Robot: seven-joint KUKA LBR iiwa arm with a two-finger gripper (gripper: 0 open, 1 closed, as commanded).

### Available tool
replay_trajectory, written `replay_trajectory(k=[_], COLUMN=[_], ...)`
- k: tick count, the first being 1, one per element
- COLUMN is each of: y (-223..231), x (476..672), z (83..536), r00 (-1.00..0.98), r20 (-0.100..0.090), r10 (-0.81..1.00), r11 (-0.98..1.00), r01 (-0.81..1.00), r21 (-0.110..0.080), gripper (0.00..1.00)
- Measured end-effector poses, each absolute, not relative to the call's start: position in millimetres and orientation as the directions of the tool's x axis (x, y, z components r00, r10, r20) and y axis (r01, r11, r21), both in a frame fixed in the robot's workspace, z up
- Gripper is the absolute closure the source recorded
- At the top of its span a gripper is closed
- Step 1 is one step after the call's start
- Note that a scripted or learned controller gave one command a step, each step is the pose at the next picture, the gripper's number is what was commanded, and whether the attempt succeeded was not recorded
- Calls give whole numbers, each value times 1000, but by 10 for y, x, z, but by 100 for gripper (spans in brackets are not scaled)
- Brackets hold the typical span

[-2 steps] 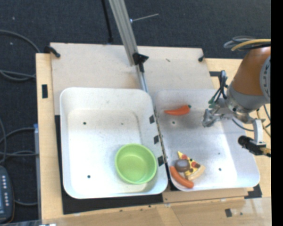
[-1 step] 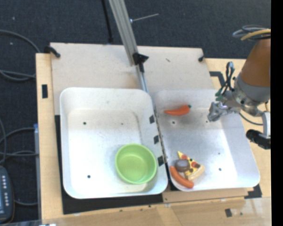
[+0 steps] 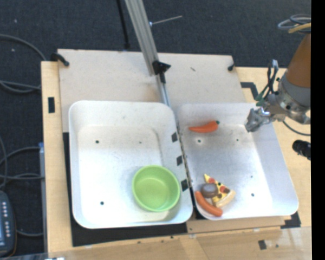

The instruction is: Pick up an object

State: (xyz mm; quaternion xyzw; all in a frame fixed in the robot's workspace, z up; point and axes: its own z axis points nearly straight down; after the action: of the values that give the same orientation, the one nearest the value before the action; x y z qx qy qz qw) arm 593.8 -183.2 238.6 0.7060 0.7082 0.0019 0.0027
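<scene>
An orange chili pepper lies near the back of the right bin. A heap of small toy foods, with a pizza slice, a sausage and a dark round piece, rests at that bin's front left corner. A green bowl stands upright in the left bin, near its front right corner. My gripper hangs over the right bin's back right edge, well to the right of the chili and apart from it.
A slanted aluminium bar runs from the top of the view down to the gap between the bins. Black cables lie on the dark floor at the left. Bare wooden bench shows behind both bins.
</scene>
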Motion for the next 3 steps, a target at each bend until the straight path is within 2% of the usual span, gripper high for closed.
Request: replay_trajectory(k=[1, 2, 3], y=[-1249, -701, -138], x=[5990, 6162, 6245], z=[2478, 2536, 2410], r00=[-8, -9, -7], r20=[2, 1, 1], r10=[1000, 1000, 1000], r11=[8, 9, 7], r01=[1000, 1000, 1000], r21=[4, 3, -1], gripper=[100, 100, 100])
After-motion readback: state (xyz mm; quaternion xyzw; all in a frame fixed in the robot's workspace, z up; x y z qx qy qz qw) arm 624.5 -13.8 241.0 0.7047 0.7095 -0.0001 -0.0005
